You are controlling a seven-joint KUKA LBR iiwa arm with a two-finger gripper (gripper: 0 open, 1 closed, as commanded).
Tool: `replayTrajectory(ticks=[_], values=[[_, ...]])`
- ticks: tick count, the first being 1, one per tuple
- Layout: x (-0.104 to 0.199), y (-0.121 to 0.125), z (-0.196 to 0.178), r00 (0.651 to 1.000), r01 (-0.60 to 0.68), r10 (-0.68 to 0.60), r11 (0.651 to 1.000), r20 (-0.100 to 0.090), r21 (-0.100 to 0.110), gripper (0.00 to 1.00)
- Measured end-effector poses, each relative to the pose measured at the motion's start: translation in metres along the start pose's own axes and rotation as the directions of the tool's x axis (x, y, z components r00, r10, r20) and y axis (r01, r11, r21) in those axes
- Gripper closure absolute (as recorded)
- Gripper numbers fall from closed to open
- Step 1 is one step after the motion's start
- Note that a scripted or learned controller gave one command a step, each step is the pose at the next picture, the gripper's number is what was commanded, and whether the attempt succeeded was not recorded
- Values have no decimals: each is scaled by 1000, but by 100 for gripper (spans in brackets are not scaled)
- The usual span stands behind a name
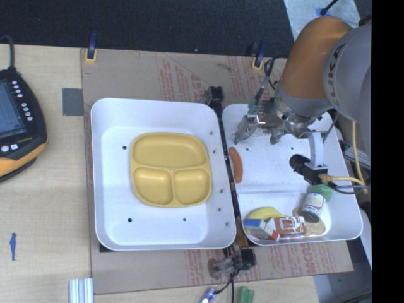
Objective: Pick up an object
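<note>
Counting from the left, one black-and-orange handheld controller [17, 128] lay on the wooden bench [44, 226], apart from the brown cardboard sheet [158, 74] that carried two white bins side by side. Two clips, the first [91, 48] over the left bin's far corner and the second [257, 54] over the right bin, sat on the sheet's far edge. One yellow plate [170, 169] with three compartments rested flat in the middle of the left bin [108, 125], a single wide compartment on its far side and two smaller ones on the near side. Four loose things lay in the right bin [278, 169]. One reddish-brown sausage [235, 164], short and smooth with rounded ends, lay lengthwise against that bin's left wall. At the near end sat one yellow rounded thing [263, 213], one small carton [284, 226] printed in red, white and blue, just beside it, and one little bottle [312, 204] with a green cap and a brown label, tilted. The gripper [259, 133] hung over the far part of the right bin, just beyond the sausage, its jaws spread apart with nothing between them.
</note>
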State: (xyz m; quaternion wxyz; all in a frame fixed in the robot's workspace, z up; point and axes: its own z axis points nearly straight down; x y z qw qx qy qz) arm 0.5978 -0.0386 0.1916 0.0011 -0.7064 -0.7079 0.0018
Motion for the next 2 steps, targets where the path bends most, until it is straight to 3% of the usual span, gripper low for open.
replayTrajectory(ticks=[1, 2], values=[[-8, 45, -1, 1000, 3, -3, 1000, -1, -2, 0], [-2, -3, 0, 1000, 1, -1, 1000, 0, 0, 0]])
